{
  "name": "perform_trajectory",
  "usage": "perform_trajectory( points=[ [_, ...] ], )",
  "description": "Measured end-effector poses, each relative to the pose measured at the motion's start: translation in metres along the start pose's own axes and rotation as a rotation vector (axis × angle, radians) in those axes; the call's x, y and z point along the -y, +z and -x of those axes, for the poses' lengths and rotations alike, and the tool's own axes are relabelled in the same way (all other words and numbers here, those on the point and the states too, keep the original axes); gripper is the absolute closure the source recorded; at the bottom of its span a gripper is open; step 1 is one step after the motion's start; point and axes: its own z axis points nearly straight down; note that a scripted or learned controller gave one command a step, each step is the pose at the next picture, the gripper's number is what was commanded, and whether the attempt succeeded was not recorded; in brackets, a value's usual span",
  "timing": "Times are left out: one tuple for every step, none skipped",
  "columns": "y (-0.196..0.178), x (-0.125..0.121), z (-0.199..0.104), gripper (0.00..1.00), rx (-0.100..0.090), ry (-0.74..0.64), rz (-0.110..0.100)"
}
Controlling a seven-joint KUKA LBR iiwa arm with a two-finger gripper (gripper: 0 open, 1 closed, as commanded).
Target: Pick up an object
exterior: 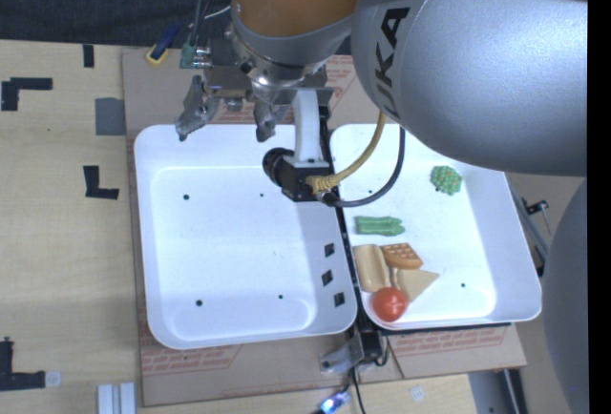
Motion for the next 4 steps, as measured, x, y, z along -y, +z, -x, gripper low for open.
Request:
perform_trajectory(
  points=[
    [-0.001,-0.002,0.004,1.0,0.011,0.007,-0.012],
    [0.144,0.004,0.007,1.0,0.015,0.011,-0.024],
    [0.135,0.002,0.006,0.0,0.008,0.009,-0.012],
    [0.258,0.024,0.008,0.0,0.014,0.011,-0.024]
  ],
)
